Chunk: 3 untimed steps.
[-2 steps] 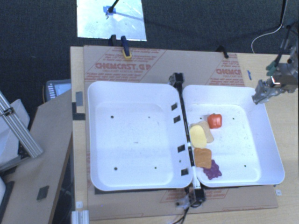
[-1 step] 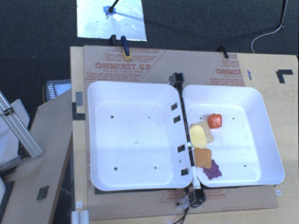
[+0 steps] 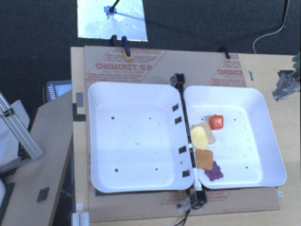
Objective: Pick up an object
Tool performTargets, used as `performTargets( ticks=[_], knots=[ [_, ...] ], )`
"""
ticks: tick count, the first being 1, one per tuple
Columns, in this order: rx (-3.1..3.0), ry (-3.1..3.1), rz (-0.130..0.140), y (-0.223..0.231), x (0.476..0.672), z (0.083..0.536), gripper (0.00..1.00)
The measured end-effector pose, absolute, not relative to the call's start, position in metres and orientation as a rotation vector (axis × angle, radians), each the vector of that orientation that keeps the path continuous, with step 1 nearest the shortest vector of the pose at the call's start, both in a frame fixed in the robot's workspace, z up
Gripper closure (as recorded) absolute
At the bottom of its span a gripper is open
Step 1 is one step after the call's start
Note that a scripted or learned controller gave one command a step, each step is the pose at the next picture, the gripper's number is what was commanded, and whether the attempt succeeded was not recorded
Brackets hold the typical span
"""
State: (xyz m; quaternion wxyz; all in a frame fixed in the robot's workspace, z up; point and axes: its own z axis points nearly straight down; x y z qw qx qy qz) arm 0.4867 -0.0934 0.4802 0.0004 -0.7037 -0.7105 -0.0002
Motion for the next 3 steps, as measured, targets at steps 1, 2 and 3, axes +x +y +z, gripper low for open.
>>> performTargets(
  ticks=[1, 2, 3],
  knots=[
    [-2.235, -2.223, -0.004, -0.171, 0.486, 0.539, 1.0],
    [-2.209, -2.231, 0.0, -0.104, 0.487, 0.475, 1.0],
    [-2.205, -2.232, 0.003, -0.014, 0.487, 0.39, 1.0]
  ],
)
